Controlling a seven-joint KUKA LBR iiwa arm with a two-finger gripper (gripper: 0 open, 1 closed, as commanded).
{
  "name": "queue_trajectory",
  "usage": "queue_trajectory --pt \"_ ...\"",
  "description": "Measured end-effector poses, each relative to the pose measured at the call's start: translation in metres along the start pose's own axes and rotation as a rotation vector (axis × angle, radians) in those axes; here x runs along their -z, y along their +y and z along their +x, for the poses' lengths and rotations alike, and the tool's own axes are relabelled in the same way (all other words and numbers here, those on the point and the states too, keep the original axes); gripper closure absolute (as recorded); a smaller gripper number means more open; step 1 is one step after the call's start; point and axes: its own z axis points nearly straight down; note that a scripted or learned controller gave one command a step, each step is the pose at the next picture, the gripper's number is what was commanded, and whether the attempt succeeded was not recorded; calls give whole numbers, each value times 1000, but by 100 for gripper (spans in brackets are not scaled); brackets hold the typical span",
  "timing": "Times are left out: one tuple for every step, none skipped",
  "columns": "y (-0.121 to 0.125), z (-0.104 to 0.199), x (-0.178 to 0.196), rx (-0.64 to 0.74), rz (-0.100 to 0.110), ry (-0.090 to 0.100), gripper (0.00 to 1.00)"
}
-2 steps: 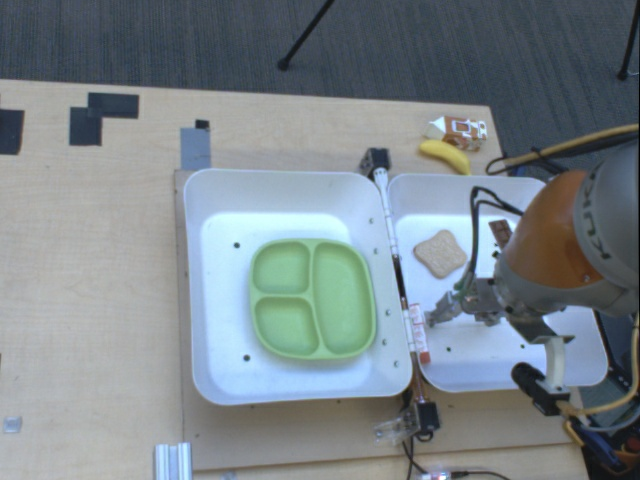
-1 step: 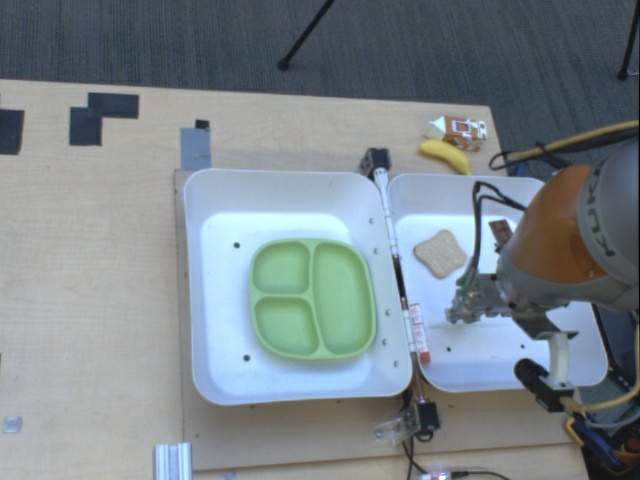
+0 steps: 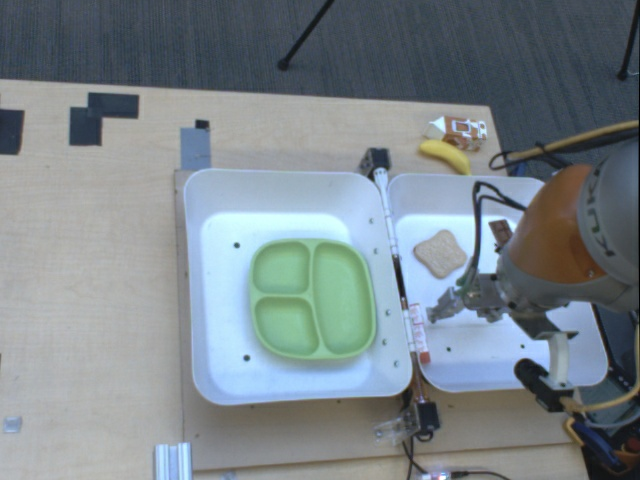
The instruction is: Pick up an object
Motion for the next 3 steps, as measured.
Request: queue_trajectory --pt "-3 0 -21 -8 6 -4 0" --pt "-1 2 -10 -3 2 -2 100" --pt "-1 2 -10 -3 2 -2 0"
